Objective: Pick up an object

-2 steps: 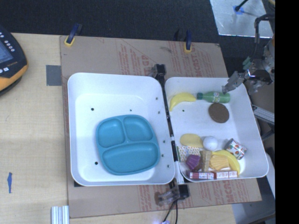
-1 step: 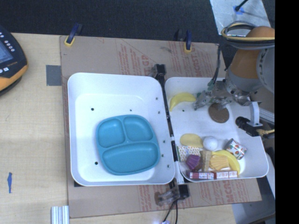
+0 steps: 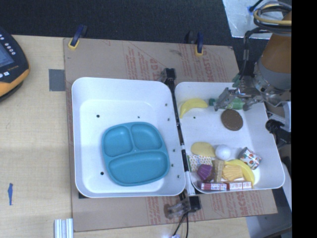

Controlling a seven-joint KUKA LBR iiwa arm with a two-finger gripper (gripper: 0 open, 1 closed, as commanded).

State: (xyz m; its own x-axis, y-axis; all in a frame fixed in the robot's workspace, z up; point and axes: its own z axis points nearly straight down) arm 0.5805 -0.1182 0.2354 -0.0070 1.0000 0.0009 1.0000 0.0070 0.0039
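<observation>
My gripper (image 3: 237,101) hangs over the far part of the right bin (image 3: 265,133), below the grey arm with its orange band. A small green object (image 3: 216,102) shows just under and left of it; whether it is held is unclear. A brown round disc (image 3: 232,119) lies just in front of the gripper. A yellow banana (image 3: 192,105) lies to its left near the bin's far-left corner. At the near side sit a pale yellow piece (image 3: 202,148), a white ball (image 3: 222,152), a purple item (image 3: 204,172), a yellow toy (image 3: 237,171) and a small red-and-white box (image 3: 250,158).
The left bin (image 3: 89,113) holds a blue divided plate (image 3: 135,152). A black clip (image 3: 169,75) sits where the two bins meet at the far side. A yellow and grey handset (image 3: 10,61) lies on the bench at far left. Cables hang at the upper right.
</observation>
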